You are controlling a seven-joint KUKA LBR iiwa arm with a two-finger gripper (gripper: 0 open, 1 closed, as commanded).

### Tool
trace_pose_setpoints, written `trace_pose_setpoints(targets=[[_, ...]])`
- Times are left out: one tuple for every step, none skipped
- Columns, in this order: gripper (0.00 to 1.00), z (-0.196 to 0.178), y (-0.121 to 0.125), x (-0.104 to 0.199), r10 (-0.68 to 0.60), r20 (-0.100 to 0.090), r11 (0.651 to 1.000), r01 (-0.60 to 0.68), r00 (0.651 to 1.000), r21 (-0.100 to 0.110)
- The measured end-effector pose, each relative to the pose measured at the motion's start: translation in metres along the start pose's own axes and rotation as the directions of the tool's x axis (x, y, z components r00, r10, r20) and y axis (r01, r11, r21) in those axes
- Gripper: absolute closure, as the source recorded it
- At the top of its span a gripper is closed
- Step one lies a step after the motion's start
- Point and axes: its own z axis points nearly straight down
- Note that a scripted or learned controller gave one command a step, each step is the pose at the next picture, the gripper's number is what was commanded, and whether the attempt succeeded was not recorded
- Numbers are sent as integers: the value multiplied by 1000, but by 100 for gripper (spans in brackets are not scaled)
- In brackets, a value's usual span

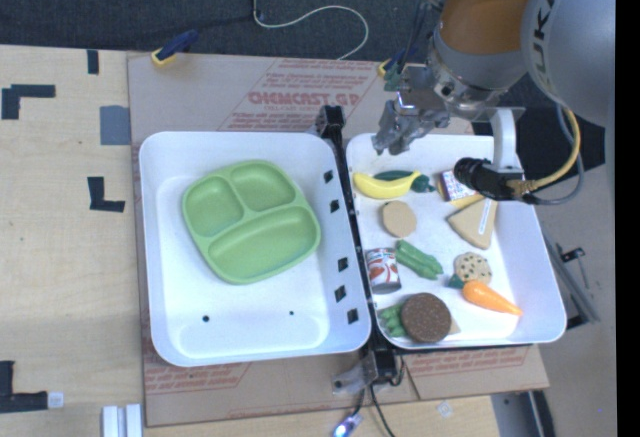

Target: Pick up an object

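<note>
Two white bins are sitting on a cardboard sheet (300,95) over the wooden bench (60,225). My gripper (395,137) is hovering, fingers parted and empty, above the right bin's (530,255) far-left corner; the curved yellow banana (385,184) is lying just below.

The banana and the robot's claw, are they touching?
Apart. The camera view shows the gripper hanging above the banana, with white bin floor between them.
</note>
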Motion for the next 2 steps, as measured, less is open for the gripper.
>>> trace_pose_setpoints(targets=[[100, -10, 0, 0, -1, 0, 1000, 1, 1000, 1], [100, 69, -28, 0, 3, 0, 1000, -3, 1000, 2]])
